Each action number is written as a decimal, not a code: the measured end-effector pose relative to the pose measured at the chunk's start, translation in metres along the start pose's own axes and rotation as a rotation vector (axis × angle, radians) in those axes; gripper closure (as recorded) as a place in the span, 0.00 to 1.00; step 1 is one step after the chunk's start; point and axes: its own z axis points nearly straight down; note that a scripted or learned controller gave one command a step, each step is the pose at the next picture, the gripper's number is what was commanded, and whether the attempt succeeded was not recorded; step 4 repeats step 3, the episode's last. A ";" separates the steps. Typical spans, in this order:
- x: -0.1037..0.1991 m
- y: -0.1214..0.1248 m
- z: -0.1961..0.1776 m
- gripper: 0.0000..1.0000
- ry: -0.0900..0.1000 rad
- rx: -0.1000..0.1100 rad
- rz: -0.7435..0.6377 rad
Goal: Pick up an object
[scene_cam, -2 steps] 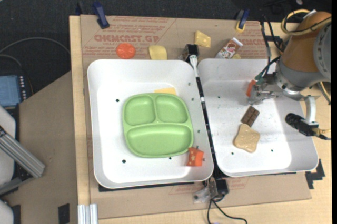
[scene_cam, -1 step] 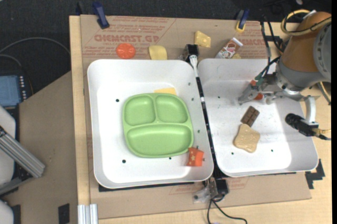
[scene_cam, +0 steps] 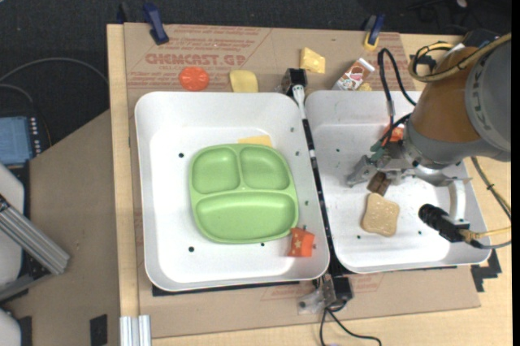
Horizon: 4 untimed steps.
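Left bin (scene_cam: 162, 174) with green divided plate (scene_cam: 242, 194), orange block (scene_cam: 301, 243), right bin (scene_cam: 341, 239) with toast (scene_cam: 379, 215), fingers (scene_cam: 367, 170) apart

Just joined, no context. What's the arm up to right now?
The KUKA arm reaches in from the right, with its gripper low in the right bin. A small brown block lies right at the fingertips, just above a slice of toy toast; nothing is visibly held. The left bin holds a green divided plate and a small orange block. More toy food lies on the cardboard behind the bins.
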 end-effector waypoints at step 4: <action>0.054 0.022 -0.107 1.00 -0.004 -0.022 -0.009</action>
